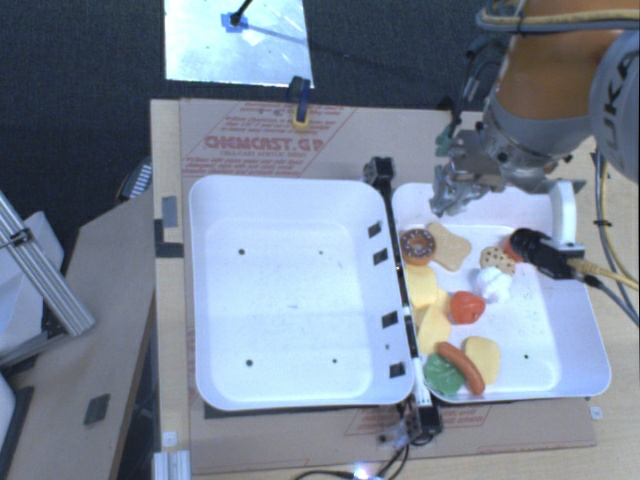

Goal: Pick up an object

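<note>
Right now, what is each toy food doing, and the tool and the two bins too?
Tool: above the right bin's back corner, nothing seen in it.
Donut: lying flat, against the toast.
Toast: lying flat.
Tomato: resting in the bin's middle.
Sausage: lying across the green food.
Cheese: flat by the divider.
Right bin: holds all the food.
Left bin: sits beside the right bin.
</note>
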Tool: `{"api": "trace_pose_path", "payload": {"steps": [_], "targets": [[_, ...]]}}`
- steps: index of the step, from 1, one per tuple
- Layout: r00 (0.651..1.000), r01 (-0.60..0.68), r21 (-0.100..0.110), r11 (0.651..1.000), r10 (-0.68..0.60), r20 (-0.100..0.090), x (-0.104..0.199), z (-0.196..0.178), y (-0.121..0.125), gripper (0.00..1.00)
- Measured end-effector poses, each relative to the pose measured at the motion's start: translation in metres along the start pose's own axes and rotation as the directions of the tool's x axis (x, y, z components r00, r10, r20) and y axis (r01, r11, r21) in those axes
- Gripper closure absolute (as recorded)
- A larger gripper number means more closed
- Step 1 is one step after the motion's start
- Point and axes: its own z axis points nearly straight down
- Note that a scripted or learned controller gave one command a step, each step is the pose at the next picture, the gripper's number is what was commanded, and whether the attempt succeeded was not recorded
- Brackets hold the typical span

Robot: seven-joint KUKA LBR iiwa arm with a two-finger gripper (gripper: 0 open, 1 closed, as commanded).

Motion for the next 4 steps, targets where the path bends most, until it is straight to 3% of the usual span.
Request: {"api": "trace_pose_path", "payload": {"steps": [1, 2, 3, 4], "targets": [[1.000, 0.007, -0.028, 1.000, -0.007, -0.004, 0.111, -0.120, 0.021, 1.00], [1.000, 0.002, -0.007, 1.000, -0.002, 0.001, 0.170, -0.056, -0.028, 1.00], [1.000, -0.002, 0.000, 1.000, 0.002, 0.005, 0.199, 0.067, -0.048, 1.00], [1.000, -0.001, -0.027, 1.000, 0.001, -0.007, 0.218, -0.072, -0.075, 1.00]]}}
